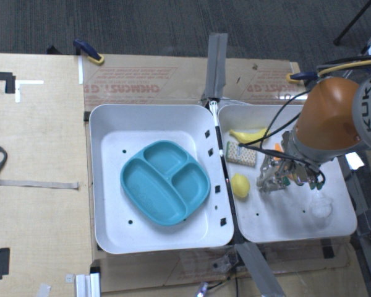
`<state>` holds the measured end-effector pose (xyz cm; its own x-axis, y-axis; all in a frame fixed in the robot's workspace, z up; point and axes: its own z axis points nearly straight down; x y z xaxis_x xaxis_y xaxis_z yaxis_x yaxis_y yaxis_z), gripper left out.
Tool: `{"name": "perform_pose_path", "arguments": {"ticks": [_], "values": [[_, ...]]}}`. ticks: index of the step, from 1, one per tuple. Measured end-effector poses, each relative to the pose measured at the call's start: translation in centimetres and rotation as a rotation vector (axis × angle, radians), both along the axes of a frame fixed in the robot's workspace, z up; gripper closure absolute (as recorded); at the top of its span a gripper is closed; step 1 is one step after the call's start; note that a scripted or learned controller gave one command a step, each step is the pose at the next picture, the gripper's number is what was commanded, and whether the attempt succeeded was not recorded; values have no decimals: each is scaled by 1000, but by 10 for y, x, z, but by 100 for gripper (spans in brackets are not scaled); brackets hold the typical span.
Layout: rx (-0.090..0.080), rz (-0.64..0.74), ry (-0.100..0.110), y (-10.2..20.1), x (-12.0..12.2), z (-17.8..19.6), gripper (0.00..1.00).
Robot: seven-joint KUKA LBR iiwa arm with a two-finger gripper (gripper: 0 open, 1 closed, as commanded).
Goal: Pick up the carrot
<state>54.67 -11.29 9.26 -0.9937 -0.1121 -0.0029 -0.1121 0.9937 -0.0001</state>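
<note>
Landmark: right bin (pixel 334 224).
Carrot (pixel 279 146): small orange sliver against the far part of the right bin, mostly hidden under the arm; resting there, not lifted.
Gripper (pixel 273 179): low over the middle of the right bin, just on the near side of the carrot; grip state cannot be told, nothing seen held.
Neighbours: banana (pixel 249 134) and sponge (pixel 242 154) at the right bin's far left; lemon (pixel 240 185) by its left wall.
Progress: approach only; grasp and lift judged not yet done.
Blue plate (pixel 165 182): in the bin left of the right bin, not involved.
</note>
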Motion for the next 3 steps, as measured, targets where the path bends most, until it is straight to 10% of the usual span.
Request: {"name": "perform_pose_path", "arguments": {"ticks": [1,2,3], "values": [[0,-365,-3,-75,5,1,100],[0,-364,-2,-74,5,1,0],[1,-345,-3,-44,80,1,0]]}}
